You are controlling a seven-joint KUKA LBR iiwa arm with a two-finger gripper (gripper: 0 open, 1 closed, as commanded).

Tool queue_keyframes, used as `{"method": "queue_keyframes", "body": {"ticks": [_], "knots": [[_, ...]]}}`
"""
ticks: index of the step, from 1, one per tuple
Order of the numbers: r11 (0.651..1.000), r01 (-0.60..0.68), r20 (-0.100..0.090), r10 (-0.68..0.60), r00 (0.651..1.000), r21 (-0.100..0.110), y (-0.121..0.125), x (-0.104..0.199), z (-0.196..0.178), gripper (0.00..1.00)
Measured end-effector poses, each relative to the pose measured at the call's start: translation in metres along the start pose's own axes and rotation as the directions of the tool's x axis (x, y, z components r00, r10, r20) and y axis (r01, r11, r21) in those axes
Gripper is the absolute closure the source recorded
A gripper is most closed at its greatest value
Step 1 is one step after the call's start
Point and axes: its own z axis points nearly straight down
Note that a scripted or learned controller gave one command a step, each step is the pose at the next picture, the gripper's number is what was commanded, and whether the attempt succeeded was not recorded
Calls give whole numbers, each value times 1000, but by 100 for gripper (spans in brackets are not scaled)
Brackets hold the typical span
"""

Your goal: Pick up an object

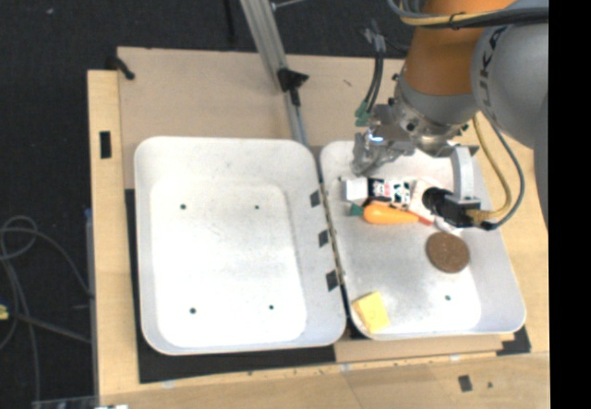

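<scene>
A dark floor surrounds the pale wooden surface (222, 84), which bears two shallow white bins side by side; the left white bin (222, 241) lies to the left of the divide, and the right white bin (480, 296) carries everything of interest. In it we see an orange carrot-shaped toy (392, 214) near the far edge, a small white-and-black box with red marks (388, 190) touching it on the far side, a round brown disc (448, 253) near the middle right, and a yellow block (371, 310) at the near left corner.

We judge the step to be the approach: the tool (372, 150) hangs just beyond the box and the carrot toy, and we see nothing between its fingers; whether they stand apart or closed we cannot tell, since the wrist hides them.

The grey arm with its orange band (452, 19) reaches in from the right, wrist bent steeply downward over the far edge of the right bin; next, we think, it needs a short descent centred on one object, most likely the carrot toy.
</scene>
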Motion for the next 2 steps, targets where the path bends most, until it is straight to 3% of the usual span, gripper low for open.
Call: {"method": "queue_keyframes", "body": {"ticks": [2], "knots": [[1000,0,1,0,1000,-1,7,91,30,100]]}}
